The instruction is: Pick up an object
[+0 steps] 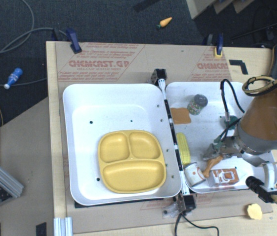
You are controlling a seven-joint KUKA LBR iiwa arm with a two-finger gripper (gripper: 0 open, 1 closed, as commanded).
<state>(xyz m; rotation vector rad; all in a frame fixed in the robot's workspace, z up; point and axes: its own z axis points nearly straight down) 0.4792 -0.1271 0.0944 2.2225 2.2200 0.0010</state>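
At lower right, the gripper hovered over an orange carrot-like toy, probably light, stiff and slippery, best pinched mid-length; finger state could not be told.

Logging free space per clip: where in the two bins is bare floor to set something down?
Left bin: a bare strip behind the yellow tray and along its left. Right bin: a small patch between the brown card and the arm. Its front is crowded: corn, carton, pincer.
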